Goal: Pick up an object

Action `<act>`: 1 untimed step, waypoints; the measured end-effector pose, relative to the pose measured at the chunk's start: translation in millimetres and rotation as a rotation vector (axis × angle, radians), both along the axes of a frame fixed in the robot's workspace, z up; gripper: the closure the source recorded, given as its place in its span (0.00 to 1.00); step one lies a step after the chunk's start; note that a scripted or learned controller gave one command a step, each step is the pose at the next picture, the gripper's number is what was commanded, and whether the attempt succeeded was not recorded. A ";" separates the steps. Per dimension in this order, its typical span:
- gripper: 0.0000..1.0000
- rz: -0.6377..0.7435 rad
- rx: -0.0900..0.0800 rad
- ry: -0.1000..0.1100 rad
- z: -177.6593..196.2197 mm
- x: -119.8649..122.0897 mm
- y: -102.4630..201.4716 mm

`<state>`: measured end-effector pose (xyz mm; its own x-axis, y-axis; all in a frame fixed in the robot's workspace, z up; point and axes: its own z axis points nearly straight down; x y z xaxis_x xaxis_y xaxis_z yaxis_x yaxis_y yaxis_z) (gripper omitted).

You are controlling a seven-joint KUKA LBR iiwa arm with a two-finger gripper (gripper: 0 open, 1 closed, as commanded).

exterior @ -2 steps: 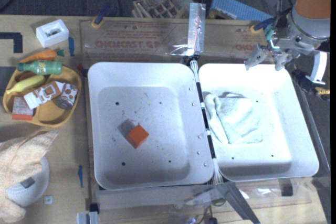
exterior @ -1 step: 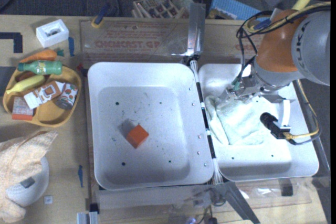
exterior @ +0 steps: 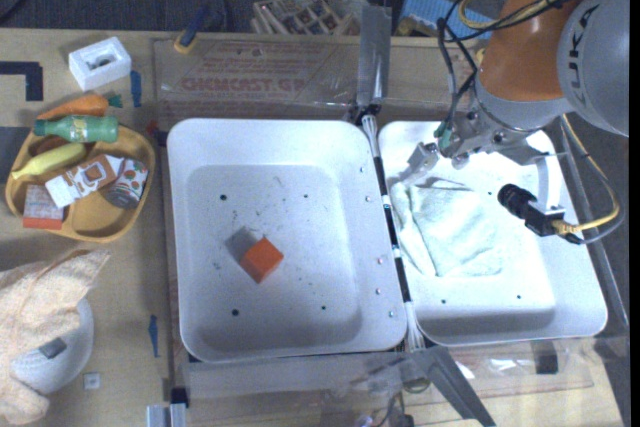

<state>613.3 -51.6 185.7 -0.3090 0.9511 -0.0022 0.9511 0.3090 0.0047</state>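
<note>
An orange block (exterior: 264, 259) lies in the left bin (exterior: 200, 150), slightly left of its middle, with a small grey piece (exterior: 240, 242) touching its upper left side. A crumpled white cloth (exterior: 455, 225) is spread over the middle of the right bin (exterior: 520, 310). My gripper (exterior: 432, 160) hangs over the upper left part of the right bin, just above the cloth's far edge. Whether it touches the cloth I cannot make out.
A black cylindrical part (exterior: 520, 202) on a cable juts out beside the wrist over the right bin. Left of the bins stands a yellow bowl (exterior: 100, 225) with toy food, and below it lies a beige cloth (exterior: 45, 300). A clear plastic sheet (exterior: 260, 80) lies behind the bins.
</note>
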 end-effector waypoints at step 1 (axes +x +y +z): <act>0.00 -0.284 0.004 -0.004 -95.2 -1.4 -66.6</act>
<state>611.9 -118.3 90.5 -0.0304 0.9995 0.0006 0.9995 0.0304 0.0090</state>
